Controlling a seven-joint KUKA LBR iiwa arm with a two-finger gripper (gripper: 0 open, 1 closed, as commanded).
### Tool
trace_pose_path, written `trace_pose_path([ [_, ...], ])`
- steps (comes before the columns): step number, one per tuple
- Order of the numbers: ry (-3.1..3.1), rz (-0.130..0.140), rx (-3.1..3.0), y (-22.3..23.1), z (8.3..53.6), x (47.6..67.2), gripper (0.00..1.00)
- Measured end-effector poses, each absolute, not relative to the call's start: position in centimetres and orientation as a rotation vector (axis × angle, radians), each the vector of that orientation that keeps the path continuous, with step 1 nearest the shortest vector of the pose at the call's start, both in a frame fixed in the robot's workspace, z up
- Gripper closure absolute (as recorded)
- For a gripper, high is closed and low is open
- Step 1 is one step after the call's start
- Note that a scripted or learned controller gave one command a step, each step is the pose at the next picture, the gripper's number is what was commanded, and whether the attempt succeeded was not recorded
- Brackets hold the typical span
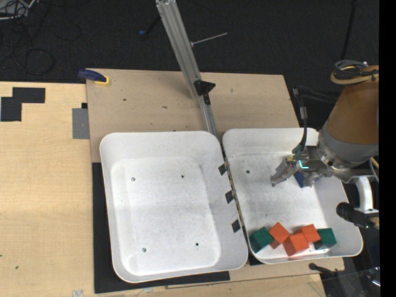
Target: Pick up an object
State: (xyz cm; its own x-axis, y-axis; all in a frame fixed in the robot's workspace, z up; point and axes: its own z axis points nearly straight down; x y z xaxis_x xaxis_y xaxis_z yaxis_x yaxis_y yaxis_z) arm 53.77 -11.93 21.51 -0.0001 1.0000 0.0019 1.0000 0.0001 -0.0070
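Note:
My gripper (299, 173) hangs low over the middle of the right bin (260, 147), reaching in from the right. Its two grey fingers (279, 174) are spread apart, so it is open. A small blue block (299, 180) lies between them on the bin floor; I cannot tell whether the fingers touch it. A cluster of blocks sits along the near edge of the same bin: a green block (261, 237), an orange block (279, 232), two more orange blocks (297, 244) and another green block (326, 236).
The left bin (124, 159) stands beside the right one, with black clips (229, 196) along their shared wall. A slanted aluminium rail (183, 48) rises behind the bins. A small blue and yellow item (94, 76) lies at the bench's far left corner.

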Motion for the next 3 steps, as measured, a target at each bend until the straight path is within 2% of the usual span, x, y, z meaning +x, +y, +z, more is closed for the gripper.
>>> trace_pose_path([
  [1, -2.216, 0.002, -2.223, -12.1, 21.7, 53.8, 0.00],
  [2, -2.214, 0.009, -2.216, -11.5, 15.4, 53.2, 0.00],
  [3, -2.211, 0.008, -2.220, -10.8, 10.0, 53.7, 0.00],
])
